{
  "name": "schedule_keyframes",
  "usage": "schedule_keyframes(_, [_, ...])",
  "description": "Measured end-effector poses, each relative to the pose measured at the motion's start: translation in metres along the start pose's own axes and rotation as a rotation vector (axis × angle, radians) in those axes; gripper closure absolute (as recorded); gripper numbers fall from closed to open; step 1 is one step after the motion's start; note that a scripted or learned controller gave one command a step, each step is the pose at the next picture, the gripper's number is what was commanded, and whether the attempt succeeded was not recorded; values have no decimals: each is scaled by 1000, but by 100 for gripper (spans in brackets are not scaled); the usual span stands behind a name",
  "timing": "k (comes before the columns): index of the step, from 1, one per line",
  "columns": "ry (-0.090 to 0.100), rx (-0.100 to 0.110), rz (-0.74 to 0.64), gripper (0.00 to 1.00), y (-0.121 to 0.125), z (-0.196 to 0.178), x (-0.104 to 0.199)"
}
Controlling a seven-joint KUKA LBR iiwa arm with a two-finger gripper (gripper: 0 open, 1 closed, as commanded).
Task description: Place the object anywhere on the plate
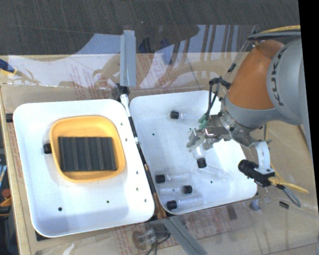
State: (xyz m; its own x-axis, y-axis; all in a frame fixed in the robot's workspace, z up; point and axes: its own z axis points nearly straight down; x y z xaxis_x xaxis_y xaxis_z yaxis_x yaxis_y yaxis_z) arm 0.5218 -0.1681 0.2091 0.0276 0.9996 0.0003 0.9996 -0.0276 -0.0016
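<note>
Bins sat side by side on the bench, and the left bin (33,186) held the yellow plate (80,125). A dark ridged pad (88,152) lay in the middle of the plate. One small black thing (46,148) sat just beside the plate's left edge, on the white floor of the bin and not on the plate. The right bin (153,124) was where the little things were. Each looked like a tiny clear tube with a black cap, though they were too small to be sure. One tube (174,115) lay near the top of the bin. Three more lay near the bottom left corner: one (160,178), then one (187,189), then one (171,205) lowest of all. Another tube (201,162) lay in the middle of the bin, and I think this was the object to move, because the gripper (201,137) hung just above it. The picture did not show whether the gripper was open or closed, and it was too blurry there to see anything in its hold. The big grey and orange arm (262,86) reached in over the right side of the bin. I think the job had hardly begun. No tube lay on the plate. The tube had to be picked up first, then carried across the wall between the bins, then put down on the yellow plate.
</note>
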Motion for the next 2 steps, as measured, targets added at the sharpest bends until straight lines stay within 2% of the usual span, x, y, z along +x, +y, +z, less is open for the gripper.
schedule_keyframes(1, [1, -1, -85, 100, 49, -22, 38])
schedule_keyframes(2, [-1, -3, -372, 100, 86, -31, 102])
